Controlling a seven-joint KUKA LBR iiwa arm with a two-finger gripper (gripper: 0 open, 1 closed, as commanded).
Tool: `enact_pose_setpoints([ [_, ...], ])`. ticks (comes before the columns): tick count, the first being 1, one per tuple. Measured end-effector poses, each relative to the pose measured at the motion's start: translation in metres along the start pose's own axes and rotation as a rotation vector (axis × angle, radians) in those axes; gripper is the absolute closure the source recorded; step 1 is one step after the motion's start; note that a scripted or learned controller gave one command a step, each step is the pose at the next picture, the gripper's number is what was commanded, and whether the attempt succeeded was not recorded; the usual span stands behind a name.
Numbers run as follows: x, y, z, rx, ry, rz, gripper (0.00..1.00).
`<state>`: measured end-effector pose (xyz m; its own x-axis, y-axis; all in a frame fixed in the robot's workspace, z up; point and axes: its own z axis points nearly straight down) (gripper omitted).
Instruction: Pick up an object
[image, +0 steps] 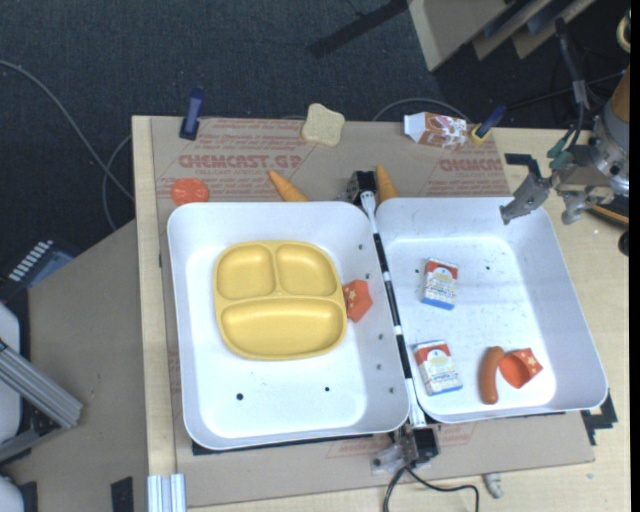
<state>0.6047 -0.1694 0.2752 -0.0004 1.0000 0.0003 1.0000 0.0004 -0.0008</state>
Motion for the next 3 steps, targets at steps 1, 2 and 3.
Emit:
enact_pose_setpoints([
  [1, 0.055, -0.011, 0.109, 0.003, 0.001, -0.001, 0.00],
  [2, 0.064, 0.011, 0.192, 0.003, 0.001, 0.000, 0.00],
  [3, 0.064, 0.012, 0.181, -0.001, 0.000, 0.001, 1.00],
])
